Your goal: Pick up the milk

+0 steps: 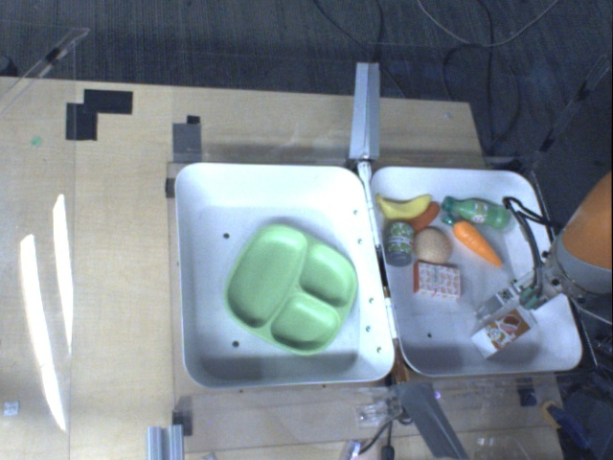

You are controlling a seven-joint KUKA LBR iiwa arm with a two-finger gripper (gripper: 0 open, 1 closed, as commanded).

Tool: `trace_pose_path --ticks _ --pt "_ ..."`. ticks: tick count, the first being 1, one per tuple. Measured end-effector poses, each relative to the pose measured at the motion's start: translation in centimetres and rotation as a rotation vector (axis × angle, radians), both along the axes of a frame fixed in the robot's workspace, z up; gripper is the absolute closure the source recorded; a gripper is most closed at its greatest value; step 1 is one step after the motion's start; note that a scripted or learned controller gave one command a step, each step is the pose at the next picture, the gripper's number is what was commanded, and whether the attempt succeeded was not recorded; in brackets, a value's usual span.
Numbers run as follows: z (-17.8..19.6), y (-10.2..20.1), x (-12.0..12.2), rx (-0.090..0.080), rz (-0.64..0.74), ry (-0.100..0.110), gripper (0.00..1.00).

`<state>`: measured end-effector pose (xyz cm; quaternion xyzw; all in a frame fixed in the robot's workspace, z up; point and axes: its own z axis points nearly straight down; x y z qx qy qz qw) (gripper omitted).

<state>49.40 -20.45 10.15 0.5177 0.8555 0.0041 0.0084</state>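
Gripper (pixel 515 301) low in the right bin (pixel 556 353), right over the milk carton (pixel 501 332) at the front; can't tell how wide it's set

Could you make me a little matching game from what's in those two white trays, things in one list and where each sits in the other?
Things:
1. green plate
2. banana
3. carrot
4. milk carton

Places:
A. far left corner of the right bin, by the divider
B. near right part of the right bin, just below the end effector
C. middle of the left bin
D. right bin, slanting just below the green bottle

Pairs: 1-C, 2-A, 3-D, 4-B
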Motion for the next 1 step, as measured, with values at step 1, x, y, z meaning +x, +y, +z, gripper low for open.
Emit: trace_pose_path --ticks 1 --pt "-1.32 -0.06 -0.44 0.005 -0.338 0.011 0.00"
